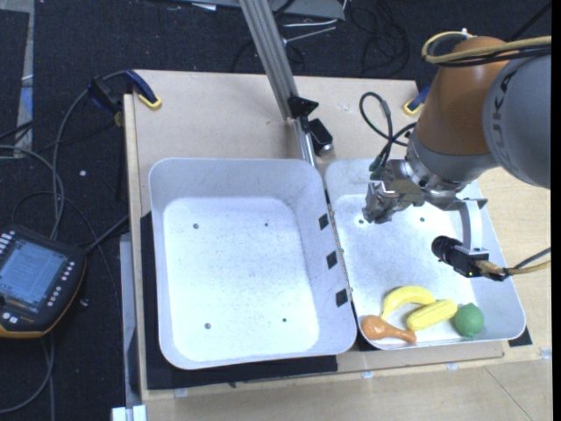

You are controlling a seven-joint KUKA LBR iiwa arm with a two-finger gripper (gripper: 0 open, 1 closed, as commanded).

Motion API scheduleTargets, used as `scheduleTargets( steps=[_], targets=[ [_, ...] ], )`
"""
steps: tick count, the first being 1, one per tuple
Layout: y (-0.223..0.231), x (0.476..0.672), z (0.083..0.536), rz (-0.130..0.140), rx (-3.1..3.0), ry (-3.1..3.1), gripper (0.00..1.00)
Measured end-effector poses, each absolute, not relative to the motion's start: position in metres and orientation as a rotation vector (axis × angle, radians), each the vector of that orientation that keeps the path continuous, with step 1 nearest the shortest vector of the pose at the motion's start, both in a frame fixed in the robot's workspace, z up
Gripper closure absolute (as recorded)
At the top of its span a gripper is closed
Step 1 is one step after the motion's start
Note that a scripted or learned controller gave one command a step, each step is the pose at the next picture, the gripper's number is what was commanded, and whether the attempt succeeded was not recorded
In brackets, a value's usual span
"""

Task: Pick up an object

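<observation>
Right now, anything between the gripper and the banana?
No: the camera view shows just bare white bin floor between the gripper and the banana.

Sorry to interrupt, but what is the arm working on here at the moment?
The arm is trying to pick up an object. Its gripper hangs over the back of the right bin, holding nothing that I can see. The toys lie apart from it at the front: a banana, a yellow piece, a green ball and an orange piece.
</observation>
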State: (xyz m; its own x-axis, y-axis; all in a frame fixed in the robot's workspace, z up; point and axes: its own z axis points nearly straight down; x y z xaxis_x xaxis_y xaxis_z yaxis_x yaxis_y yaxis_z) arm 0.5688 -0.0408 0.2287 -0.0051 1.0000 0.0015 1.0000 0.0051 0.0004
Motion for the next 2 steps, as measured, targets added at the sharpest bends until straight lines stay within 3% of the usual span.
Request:
scheduleTargets(
  steps=[2],
  targets=[
    [0.053,0.553,0.232,-0.002,-2.217,-2.226,1.00]
  ],
)
